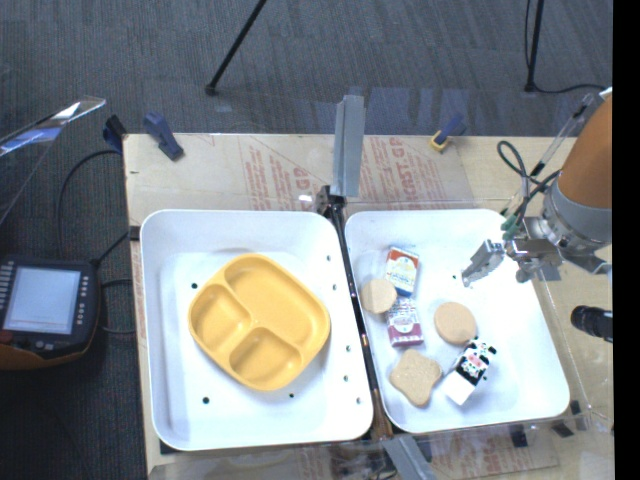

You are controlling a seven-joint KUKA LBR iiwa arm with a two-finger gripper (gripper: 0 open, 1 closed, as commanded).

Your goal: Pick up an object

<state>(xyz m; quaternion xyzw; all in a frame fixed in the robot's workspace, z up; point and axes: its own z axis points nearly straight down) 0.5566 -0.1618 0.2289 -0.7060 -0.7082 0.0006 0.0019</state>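
The right bin (520,393) holds several small items. A red and white carton (402,270) lies beside a round tan biscuit (377,295). Below them are a dark red packet (404,323), a second round biscuit (455,322), a toast-shaped piece (414,376) and a black-and-white cow-print carton (471,371). My gripper (503,267) hovers over the bin's upper right part, above and to the right of the second biscuit. It is open, with its fingers spread and nothing between them.
The left bin (165,368) holds a yellow divided plate (260,320). A grey upright post (348,153) stands behind the seam between the bins. A tablet (45,303) lies off the bench to the left. Cables hang near the arm (585,183).
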